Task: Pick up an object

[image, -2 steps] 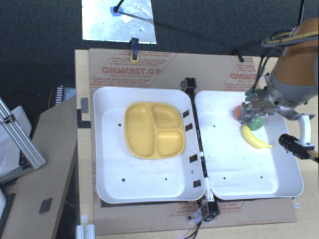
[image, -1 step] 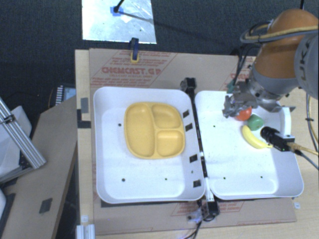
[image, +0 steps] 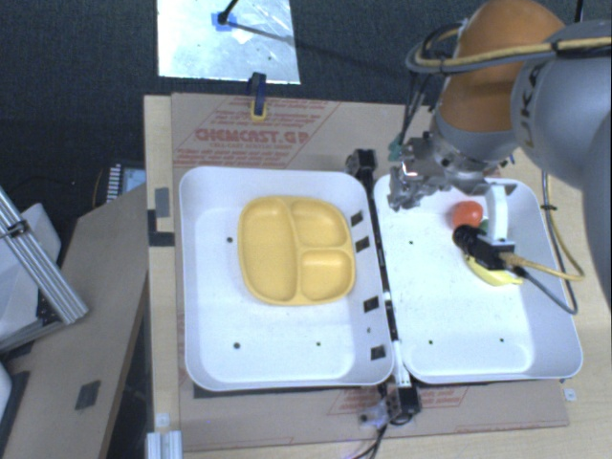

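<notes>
One yellow banana (image: 491, 274) lies in the right bin (image: 459, 338), long axis slanting down-right; the hand (image: 409, 191) sits apart, grip state unclear.

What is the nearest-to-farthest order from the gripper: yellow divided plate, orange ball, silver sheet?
From the gripper:
1. orange ball, right bin.
2. yellow divided plate, left bin.
3. silver sheet, beyond the bins, upper left.

A robotics lab, shown by the arm (image: 566, 98), white bins (image: 212, 290) and aluminium framing (image: 43, 277).
</notes>
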Action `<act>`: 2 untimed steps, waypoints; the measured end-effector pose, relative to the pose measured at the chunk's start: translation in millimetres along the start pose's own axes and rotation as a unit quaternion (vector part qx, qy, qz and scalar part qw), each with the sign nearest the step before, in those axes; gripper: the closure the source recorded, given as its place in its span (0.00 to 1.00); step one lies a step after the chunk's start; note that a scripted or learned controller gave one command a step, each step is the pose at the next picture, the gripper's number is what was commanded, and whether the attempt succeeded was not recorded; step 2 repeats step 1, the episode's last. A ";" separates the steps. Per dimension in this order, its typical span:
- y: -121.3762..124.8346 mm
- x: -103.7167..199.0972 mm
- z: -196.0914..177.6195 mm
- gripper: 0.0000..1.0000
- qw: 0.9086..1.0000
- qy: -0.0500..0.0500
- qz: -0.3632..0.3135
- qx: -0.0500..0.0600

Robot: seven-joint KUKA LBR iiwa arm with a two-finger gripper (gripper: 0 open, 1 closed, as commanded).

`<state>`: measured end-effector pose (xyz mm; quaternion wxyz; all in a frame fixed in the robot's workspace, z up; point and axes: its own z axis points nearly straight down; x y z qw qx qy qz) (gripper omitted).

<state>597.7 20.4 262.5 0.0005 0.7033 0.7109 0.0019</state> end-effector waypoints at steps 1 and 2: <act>21.4 60.0 9.7 1.00 1.000 0.000 0.000 0.001; 21.4 60.0 9.7 1.00 1.000 0.000 0.000 0.001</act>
